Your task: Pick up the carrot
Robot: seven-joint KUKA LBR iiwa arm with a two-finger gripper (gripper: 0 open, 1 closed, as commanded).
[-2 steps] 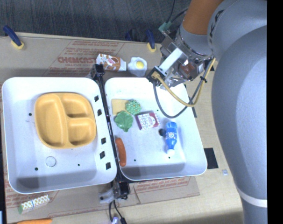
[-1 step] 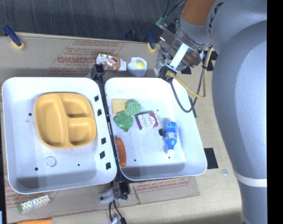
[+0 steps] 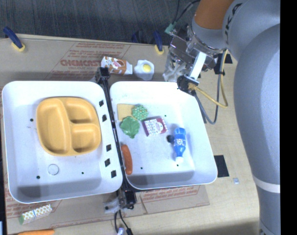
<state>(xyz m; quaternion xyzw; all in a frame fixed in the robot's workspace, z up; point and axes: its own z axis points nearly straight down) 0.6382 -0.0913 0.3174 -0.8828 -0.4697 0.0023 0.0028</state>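
The carrot (image 3: 127,159) lies against the left wall of the right bin (image 3: 200,131), apart from the green leafy toys (image 3: 130,126), maroon packet (image 3: 154,126) and blue bottle (image 3: 179,142). The claw (image 3: 180,71) hovers above the far rim; its opening cannot be told

Carrot (image 3: 127,159): small, orange, elongated, lying flat in the right bin (image 3: 200,126), hard against its left wall, at about 7 o'clock from the bin's centre. Long axis runs roughly 12 to 6 o'clock. Possibly a toy; surface detail unclear.
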